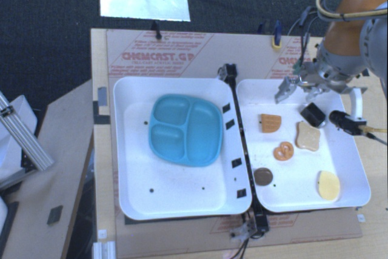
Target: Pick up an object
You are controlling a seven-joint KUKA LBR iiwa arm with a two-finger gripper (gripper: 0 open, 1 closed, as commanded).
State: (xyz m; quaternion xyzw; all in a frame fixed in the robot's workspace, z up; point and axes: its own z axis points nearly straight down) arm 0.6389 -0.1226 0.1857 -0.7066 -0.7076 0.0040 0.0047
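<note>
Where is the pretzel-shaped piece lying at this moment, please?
The pretzel-shaped piece lies in the right bin, near its middle, just below the orange wedge and left of the toast slice, with the brown disc below-left.

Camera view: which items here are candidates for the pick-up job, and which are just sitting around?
Job items, all in the right bin:
orange wedge
pretzel
toast slice
brown disc
yellow piece
hand, above the bin's far edge

Lying about:
blue divided plate in the left bin
</note>
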